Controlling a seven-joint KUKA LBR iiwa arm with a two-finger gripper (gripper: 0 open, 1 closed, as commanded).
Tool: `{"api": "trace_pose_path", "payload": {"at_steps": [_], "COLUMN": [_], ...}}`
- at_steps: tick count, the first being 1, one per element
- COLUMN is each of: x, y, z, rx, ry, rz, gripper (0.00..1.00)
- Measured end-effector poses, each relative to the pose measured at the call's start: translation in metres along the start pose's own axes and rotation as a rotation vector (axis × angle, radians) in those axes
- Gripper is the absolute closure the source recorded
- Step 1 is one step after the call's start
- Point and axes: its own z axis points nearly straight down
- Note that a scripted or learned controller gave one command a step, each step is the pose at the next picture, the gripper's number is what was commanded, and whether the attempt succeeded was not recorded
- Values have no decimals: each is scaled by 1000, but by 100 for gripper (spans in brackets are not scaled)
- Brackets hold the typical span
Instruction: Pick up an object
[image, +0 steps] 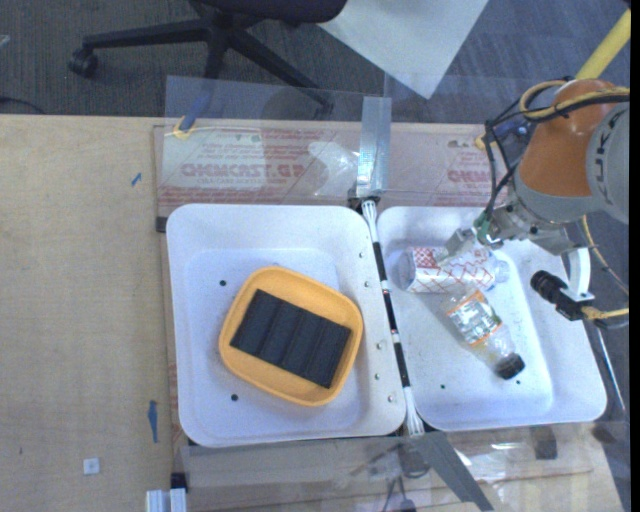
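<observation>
So the arm (575, 150) was reaching in from the right over the right bin (570, 400), with its gripper (484, 232) low near the bin's back edge, right by the red-and-white carton (452, 270). I honestly couldn't tell how the gripper stood, it was too small and tucked under the wrist, and nothing was visibly caught in it.

The stuff to pick from: that carton lay on its side in the back-left part of the right bin, and a clear plastic bottle (482, 328) with a dark cap lay just in front of it, slanting toward the near-right. Over in the left bin (200, 240) a yellow tray (240, 315) with a dark ridged insert (292, 338) sat flat in the middle, well apart from the arm.

My read is that this was the approach step, lining up on the carton, with the grab not yet made. The next move would call for dropping squarely over the carton's narrow side and closing on it. It looked crumpled and crowded against the bottle, so a slip seemed likely.
</observation>
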Motion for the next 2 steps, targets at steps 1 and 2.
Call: {"api": "trace_pose_path", "payload": {"at_steps": [1, 2], "x": [-10, -14], "y": [0, 2], "z": [1, 2], "rx": [-8, -12], "ry": [-8, -11], "rz": [-21, -97], "gripper": [0, 0]}}
